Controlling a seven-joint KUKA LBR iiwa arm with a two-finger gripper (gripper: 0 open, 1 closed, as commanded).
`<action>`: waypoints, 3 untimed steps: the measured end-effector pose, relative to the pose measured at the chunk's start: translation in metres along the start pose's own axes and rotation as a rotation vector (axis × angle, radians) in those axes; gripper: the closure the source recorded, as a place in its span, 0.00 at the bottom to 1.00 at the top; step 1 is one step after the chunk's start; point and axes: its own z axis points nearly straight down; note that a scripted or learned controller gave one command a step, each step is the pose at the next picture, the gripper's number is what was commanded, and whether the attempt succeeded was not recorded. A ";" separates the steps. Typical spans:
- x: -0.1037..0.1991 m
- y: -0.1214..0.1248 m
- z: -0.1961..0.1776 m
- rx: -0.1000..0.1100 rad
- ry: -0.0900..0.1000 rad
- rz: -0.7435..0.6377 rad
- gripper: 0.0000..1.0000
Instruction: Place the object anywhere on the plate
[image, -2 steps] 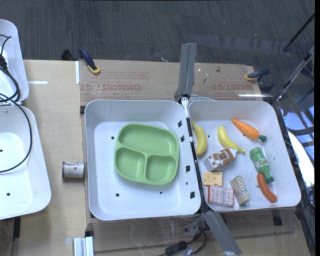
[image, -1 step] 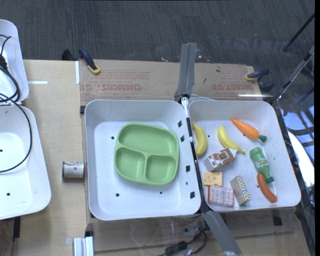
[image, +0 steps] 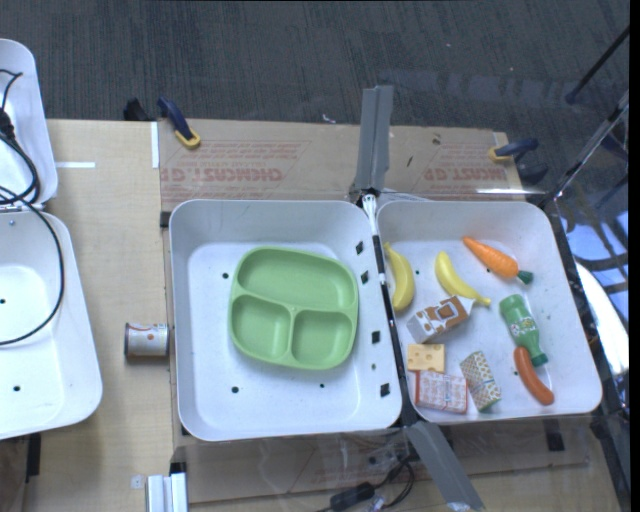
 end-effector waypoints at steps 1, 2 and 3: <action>-0.026 0.023 0.000 0.000 0.000 0.139 1.00; -0.021 0.016 0.000 0.000 -0.001 0.098 1.00; -0.011 -0.017 0.000 0.000 0.000 0.139 1.00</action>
